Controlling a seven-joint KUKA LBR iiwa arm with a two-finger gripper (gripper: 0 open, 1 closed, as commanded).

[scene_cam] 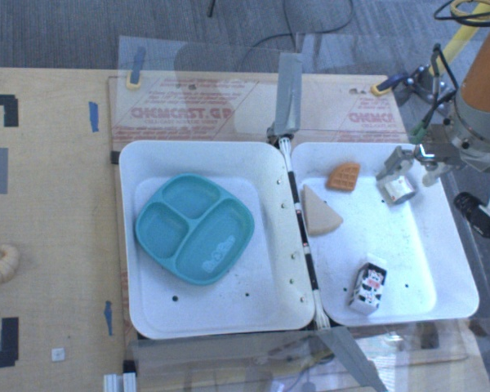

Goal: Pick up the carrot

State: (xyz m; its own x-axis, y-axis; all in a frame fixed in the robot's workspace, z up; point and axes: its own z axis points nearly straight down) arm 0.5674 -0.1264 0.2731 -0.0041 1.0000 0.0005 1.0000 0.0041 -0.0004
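Observation:
A small orange piece with a ridged top (344,176) lies in the right bin (441,300) near its back left corner; it is the only carrot-coloured thing here, and no clear carrot shape shows. My gripper (404,178) hangs over the back right part of the same bin, roughly a hand's width to the right of the orange piece and apart from it. Nothing shows in its grasp. The grey arm with its orange band (480,80) comes in from the right edge.
A beige wedge (318,213) lies by the right bin's left wall, and a black-and-white toy (368,287) sits near its front. A teal divided plate (195,228) rests in the left bin (147,317). A pale curved object (0,265) lies on the bench far left.

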